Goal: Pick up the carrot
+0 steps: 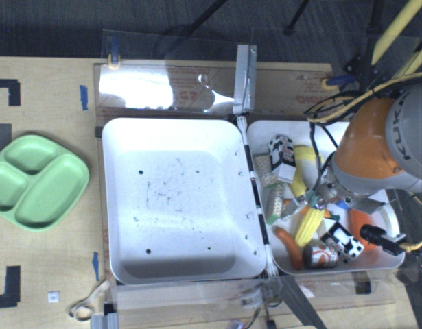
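Hand point(319, 199), hanging low over the right bin point(389, 269), above the clutter; its opening and any hold cannot be told. Carrot point(287, 244) lies near the bin's front-left corner, just beside the corn cob point(307, 225). Long axis runs diagonally, one end toward the left wall, the other toward the front edge. Risk: crowding neighbours may be seized instead.

White bins point(173, 134); orange carrot point(286, 242); yellow corn point(307, 226); green divided plate point(36, 181).

Grey arm point(409, 136) with a rounded orange band point(365, 146), black cables point(334, 105) trailing.
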{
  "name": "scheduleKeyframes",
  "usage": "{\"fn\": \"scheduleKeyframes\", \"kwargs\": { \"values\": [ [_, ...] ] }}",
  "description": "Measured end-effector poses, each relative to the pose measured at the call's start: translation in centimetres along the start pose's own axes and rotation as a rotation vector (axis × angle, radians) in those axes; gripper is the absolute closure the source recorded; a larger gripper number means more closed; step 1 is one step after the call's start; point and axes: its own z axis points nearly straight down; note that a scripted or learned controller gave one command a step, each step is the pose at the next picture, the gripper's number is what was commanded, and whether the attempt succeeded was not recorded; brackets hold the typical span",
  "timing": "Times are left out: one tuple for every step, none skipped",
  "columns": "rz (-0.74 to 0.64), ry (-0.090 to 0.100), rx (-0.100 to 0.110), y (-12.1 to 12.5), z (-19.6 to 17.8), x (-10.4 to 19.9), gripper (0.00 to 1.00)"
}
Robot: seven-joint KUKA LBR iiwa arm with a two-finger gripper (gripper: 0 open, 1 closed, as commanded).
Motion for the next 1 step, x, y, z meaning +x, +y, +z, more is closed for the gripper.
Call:
{"fn": "scheduleKeyframes", "kwargs": {
  "values": [
    [-0.027, -0.001, 0.002, 4.79, 0.06, -1.26, 0.0]
  ]
}}
